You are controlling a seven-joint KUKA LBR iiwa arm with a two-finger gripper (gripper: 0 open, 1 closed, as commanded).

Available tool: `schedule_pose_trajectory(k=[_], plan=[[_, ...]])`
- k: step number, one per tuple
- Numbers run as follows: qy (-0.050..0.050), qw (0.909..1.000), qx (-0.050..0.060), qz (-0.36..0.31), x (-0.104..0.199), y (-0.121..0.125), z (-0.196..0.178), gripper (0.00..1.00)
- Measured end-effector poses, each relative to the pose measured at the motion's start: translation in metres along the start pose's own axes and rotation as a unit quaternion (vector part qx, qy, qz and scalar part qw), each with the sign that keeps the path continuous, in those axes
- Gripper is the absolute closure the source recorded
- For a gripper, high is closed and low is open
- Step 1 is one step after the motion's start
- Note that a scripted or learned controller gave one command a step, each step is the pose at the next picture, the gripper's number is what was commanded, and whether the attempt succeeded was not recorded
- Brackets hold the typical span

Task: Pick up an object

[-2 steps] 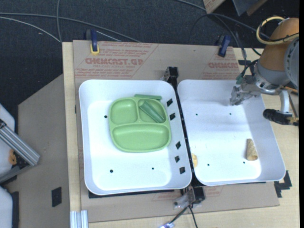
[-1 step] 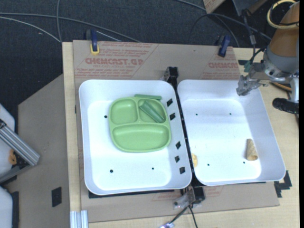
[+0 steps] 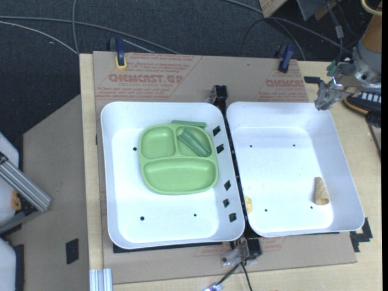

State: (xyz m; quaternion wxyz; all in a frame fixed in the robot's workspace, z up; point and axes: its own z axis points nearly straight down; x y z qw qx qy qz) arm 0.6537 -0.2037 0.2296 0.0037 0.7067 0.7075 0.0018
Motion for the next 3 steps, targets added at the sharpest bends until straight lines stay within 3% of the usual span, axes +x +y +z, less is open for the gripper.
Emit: schedule_pose_trajectory(k=[1,3], plan=[[0.0,1.0,0.001,0.0,0.0,0.001,-0.035,1.0],[0.002,1.0,0.005,-0.002,0.107,0.002,-0.027,1.0]])
